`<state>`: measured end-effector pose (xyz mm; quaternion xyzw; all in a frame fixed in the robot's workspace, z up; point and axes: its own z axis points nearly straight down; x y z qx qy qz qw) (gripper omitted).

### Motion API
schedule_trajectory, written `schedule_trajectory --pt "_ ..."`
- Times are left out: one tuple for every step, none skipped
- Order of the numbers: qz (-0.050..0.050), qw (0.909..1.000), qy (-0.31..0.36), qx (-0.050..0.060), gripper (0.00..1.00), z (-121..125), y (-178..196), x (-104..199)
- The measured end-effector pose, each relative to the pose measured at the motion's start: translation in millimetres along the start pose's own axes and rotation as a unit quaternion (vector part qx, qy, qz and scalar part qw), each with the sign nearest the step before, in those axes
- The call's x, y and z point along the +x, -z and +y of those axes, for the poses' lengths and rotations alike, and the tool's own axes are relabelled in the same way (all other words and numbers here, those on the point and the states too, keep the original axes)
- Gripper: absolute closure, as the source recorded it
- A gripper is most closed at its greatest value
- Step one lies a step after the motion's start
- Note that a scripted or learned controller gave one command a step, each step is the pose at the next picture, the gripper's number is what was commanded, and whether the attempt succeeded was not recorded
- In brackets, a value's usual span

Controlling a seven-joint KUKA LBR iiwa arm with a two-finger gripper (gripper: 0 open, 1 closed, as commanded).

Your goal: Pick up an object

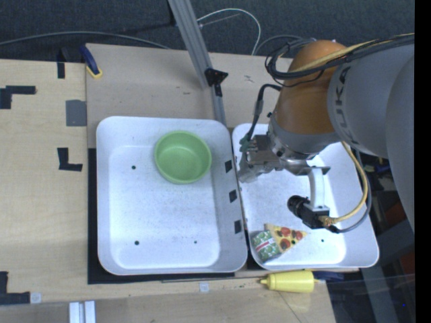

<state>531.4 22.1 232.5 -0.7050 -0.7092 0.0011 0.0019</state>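
Pizza-slice toy [286,235] lies lower centre of frame in right bin [357,247], beside green-patterned item [265,246]. Gripper [250,169] above it at bin's left wall, grip state unclear. Green bowl [182,157] in left bin [114,200].

Green bowl [182,156]: round, pale green, sitting upright with its mouth facing up, in the far part of the left bin [114,200], nearer that bin's right wall than its left. Pizza-slice toy [286,235]: flat yellow wedge with red dots, lying in the near left corner of the right bin [357,247], its point aimed right. Touching it on the left is a small green-and-white printed item [264,245], lying flat against the bin's near left corner; its print is too small to read.
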Motion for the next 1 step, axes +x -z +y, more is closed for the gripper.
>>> schedule_trajectory --pt "0.0 1.0 0.001 0.0 1.0 -14.9 4.0 44.9"
